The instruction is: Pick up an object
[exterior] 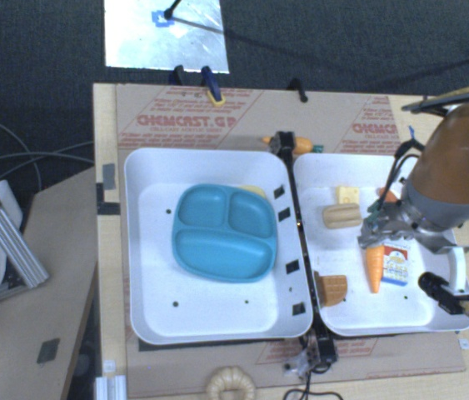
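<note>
In the right bin (359, 319) lie an orange carrot (373, 269), a small red, white and blue carton (396, 265), a tan bread roll (341, 216), a pale yellow cheese piece (348, 195) and a brown waffle-like piece (331, 288). My gripper (377, 233) hangs over the bin's middle, just above the carrot's top end and the carton. Nothing shows between its fingers. A blue divided plate (224, 232) fills the middle of the left bin (147, 307), with a pale yellow thing (253, 191) peeking out behind it.
The arm comes in from the right over the right bin's far corner. A black divider with clips (295, 240) runs between the bins. An orange item (302, 146) sits outside the bins at the back. A beige ring (232, 384) lies at the bench's front edge.
</note>
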Motion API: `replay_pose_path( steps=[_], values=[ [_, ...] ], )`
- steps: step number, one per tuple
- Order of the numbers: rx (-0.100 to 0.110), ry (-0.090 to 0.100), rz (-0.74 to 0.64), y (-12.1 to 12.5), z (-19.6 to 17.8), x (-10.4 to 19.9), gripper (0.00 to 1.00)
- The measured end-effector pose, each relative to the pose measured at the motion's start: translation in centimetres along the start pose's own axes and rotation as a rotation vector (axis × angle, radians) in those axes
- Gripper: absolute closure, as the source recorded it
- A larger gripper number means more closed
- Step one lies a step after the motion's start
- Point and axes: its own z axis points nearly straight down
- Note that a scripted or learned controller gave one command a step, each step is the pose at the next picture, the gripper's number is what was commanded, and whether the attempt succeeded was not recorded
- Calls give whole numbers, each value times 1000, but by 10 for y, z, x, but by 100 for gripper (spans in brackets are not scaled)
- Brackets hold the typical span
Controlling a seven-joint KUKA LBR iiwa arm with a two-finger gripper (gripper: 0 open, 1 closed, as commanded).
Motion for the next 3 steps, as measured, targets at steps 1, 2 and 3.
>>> replay_pose_path(
  steps=[1, 2, 3],
  values=[
    [-1, 0, 0, -4, -62, -2, 100],
    [3, 1, 0, -3, -71, -2, 100],
    [5, 3, -4, -10, -61, 49, 100]
  ],
)
